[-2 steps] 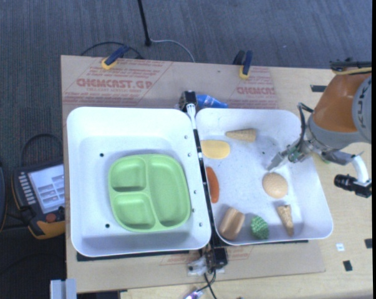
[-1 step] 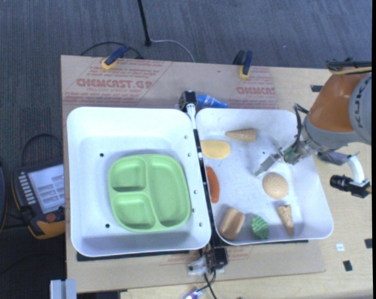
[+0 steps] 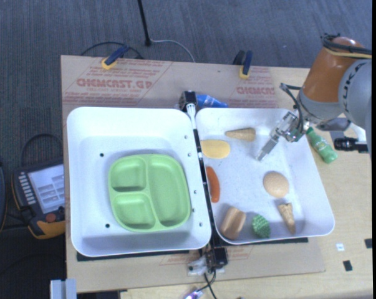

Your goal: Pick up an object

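Tan, cone-shaped bread piece lies crosswise, tip leftward; I see my claw nearby, empty, fingers apart.

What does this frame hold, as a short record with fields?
arm: reaches in from the right, claw over the right bin
left bin: green divided tray
right bin: yellow piece, cone-shaped piece, round tan piece, orange piece, bun, green broccoli-like piece
held: nothing seen between the fingers

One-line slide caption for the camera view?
Gripper hovers over the right bin of toy food; green tray in left bin.
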`<state>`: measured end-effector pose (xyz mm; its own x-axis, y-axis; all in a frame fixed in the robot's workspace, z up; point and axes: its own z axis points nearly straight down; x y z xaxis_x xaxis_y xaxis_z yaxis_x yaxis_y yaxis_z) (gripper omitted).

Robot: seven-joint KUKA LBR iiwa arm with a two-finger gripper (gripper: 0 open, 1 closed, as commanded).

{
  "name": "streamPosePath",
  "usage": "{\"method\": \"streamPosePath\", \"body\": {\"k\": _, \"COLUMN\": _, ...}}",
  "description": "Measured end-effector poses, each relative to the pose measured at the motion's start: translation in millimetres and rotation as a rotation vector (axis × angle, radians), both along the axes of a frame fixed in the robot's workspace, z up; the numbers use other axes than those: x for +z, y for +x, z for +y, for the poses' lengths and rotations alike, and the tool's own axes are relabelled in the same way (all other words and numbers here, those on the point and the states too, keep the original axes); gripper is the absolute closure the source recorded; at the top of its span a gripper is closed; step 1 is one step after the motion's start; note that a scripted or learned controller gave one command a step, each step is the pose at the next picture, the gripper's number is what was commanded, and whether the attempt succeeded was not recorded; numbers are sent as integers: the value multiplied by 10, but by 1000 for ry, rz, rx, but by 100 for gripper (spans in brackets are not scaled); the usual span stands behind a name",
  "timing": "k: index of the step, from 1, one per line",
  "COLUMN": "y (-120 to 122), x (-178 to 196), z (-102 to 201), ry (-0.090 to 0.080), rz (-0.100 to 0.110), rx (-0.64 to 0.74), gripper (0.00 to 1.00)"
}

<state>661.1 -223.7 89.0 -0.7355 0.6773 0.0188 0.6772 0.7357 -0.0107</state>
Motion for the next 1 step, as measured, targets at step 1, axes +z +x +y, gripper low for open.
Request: {"method": "streamPosePath", "body": {"k": 1, "y": -34, "x": -3, "z": -41, "ry": -9, "rz": -17, "rx": 293, "gripper": 0}}
